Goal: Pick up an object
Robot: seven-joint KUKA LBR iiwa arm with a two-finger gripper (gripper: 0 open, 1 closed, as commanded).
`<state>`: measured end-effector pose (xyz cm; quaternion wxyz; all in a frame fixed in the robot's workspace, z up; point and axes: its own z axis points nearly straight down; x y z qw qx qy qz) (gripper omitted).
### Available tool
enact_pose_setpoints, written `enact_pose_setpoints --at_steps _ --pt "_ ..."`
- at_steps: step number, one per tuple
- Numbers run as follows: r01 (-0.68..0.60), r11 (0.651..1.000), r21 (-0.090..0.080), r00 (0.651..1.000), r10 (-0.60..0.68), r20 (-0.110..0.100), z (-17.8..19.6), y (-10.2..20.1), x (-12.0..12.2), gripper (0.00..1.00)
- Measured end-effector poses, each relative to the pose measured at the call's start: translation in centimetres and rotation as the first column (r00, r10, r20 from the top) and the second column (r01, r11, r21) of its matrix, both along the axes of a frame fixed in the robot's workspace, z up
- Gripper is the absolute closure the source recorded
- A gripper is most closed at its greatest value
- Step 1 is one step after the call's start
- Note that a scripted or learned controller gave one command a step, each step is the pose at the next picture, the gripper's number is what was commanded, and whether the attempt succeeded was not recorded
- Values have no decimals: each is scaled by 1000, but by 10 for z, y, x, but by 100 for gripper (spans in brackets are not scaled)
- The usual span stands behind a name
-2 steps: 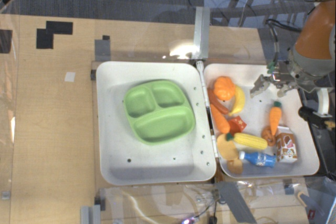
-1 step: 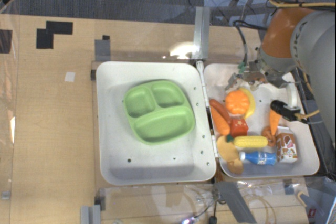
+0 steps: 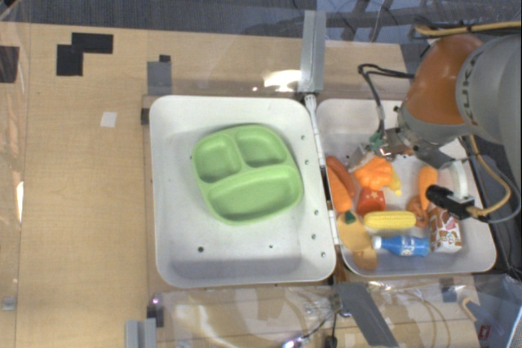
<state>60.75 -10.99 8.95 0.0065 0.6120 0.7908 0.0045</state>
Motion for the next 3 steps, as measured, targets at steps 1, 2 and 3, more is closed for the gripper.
enact_pose_setpoints --at_steps 1,2,3 --pt "-2 1000 3 1000 2 1 9 1 2 100" --pt "44 999 0 999 -44 -6 -3 10 51 100" --pt "130 992 1 991 -130 -10 118 52 64 100"
